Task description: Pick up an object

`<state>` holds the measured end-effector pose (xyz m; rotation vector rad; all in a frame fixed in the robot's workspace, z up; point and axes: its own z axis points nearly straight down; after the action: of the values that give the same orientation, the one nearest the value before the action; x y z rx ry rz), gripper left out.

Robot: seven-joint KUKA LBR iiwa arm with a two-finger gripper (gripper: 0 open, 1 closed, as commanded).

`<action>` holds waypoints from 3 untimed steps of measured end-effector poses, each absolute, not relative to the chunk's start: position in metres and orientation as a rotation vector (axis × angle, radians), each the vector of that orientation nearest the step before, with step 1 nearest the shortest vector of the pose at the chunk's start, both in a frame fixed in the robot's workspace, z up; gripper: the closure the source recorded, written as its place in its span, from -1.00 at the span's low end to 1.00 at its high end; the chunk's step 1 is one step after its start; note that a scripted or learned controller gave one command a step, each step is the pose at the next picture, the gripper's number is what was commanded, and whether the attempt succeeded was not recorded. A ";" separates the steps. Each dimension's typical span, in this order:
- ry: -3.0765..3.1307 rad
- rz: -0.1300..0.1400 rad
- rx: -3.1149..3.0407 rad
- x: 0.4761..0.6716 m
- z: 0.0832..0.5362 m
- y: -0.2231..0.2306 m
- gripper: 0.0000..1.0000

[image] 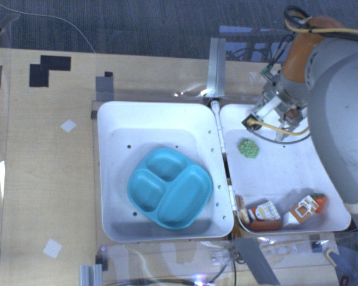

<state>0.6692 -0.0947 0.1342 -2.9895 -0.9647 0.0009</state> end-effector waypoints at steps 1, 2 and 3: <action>-0.965 0.001 -2.989 0.669 0.134 -0.095 -1.00; -0.965 0.001 -2.989 0.669 0.134 -0.095 -1.00; -0.965 0.001 -2.989 0.669 0.134 -0.095 -1.00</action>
<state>0.6692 -0.0947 0.1342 -2.9895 -0.9647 0.0008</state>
